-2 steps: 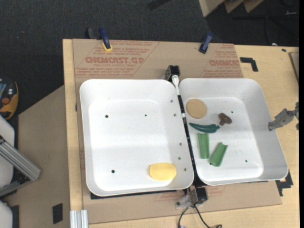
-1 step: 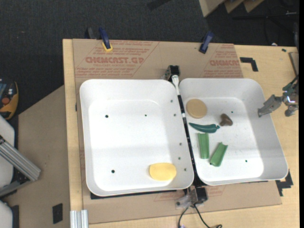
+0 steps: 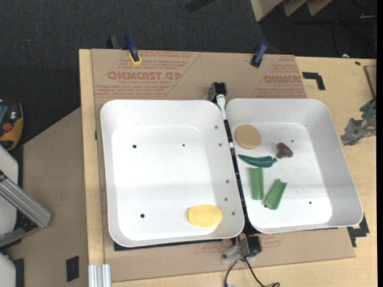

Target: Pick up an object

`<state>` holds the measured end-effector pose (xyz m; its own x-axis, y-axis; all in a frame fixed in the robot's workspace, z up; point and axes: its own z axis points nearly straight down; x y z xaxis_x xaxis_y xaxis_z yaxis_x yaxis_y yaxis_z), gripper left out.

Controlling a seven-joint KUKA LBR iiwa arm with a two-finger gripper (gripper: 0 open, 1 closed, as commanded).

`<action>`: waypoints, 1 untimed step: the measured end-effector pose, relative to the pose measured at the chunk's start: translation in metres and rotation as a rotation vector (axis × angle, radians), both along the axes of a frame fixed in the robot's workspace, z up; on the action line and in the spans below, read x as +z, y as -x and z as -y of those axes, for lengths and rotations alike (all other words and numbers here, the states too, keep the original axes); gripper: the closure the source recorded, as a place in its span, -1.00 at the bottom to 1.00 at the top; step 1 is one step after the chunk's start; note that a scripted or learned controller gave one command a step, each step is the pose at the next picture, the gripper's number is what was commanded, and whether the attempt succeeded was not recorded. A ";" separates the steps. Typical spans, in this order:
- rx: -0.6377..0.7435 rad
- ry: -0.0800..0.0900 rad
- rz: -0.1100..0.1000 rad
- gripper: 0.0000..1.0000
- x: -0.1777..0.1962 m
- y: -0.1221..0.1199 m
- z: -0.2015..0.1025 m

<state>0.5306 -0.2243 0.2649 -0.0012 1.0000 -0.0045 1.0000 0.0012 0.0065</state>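
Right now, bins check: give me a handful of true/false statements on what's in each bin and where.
1. The left bin holds a yellow object near its front edge. True.
2. The round tan disc lies in the left bin. False: it lies in the right bin, near the divider.
3. Two light green sticks lie in the right bin, below a dark green curved piece. True.
4. The small brown object sits on top of the tan disc. False: it lies apart from the disc, to its right.
5. The yellow object touches the green sticks. False: they lie in different bins.
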 end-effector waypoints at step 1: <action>0.002 0.005 0.016 1.00 0.164 -0.025 0.000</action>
